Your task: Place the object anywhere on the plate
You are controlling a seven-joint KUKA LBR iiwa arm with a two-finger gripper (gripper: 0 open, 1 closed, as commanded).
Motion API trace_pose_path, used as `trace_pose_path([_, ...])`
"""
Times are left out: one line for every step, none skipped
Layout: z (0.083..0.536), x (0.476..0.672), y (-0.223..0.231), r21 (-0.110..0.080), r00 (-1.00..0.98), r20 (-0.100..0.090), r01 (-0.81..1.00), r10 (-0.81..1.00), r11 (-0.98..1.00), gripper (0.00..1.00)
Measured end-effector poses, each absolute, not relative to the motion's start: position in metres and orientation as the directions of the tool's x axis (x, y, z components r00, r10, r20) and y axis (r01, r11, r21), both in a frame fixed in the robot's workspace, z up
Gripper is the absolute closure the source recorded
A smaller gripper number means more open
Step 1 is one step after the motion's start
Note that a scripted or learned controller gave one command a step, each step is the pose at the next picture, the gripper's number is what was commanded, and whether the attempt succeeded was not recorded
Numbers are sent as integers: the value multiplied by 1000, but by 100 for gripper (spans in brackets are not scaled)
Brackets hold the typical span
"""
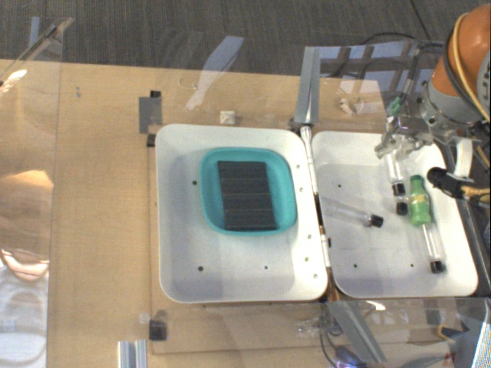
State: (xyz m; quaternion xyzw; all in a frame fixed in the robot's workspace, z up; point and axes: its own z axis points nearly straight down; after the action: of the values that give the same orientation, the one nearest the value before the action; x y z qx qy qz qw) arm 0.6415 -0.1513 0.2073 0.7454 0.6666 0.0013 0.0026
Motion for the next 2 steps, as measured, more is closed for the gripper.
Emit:
trace_pose_path([207, 642, -151, 6, 112, -2, 994, 994, -112, 0])
trace_pose_path([195, 609, -131, 5, 135, 0, 991, 991, -135, 0])
